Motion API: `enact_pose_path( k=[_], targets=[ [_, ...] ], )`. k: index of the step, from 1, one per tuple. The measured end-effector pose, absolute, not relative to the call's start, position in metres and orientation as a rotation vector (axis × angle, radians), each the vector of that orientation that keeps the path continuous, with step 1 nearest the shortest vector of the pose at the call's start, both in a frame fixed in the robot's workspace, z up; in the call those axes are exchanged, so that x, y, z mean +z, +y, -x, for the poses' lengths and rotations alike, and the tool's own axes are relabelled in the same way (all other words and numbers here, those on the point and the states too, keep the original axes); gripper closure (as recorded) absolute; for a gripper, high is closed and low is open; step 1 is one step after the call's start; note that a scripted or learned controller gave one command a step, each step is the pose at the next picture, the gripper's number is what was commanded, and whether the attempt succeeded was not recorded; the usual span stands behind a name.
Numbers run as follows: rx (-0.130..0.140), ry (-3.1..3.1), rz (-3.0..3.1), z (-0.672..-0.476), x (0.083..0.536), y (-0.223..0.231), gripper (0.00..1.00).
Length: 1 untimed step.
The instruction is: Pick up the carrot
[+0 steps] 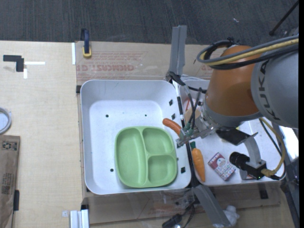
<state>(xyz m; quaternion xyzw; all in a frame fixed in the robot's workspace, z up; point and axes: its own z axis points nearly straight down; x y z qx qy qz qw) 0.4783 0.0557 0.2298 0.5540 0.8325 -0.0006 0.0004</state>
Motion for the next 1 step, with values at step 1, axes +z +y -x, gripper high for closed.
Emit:
enact_pose_path(
  k=[1],
  targets=[
    [-0.003, 2.770, -1.489, -0.4773, 0.1915, 0.0132, 1.00]
  ],
)
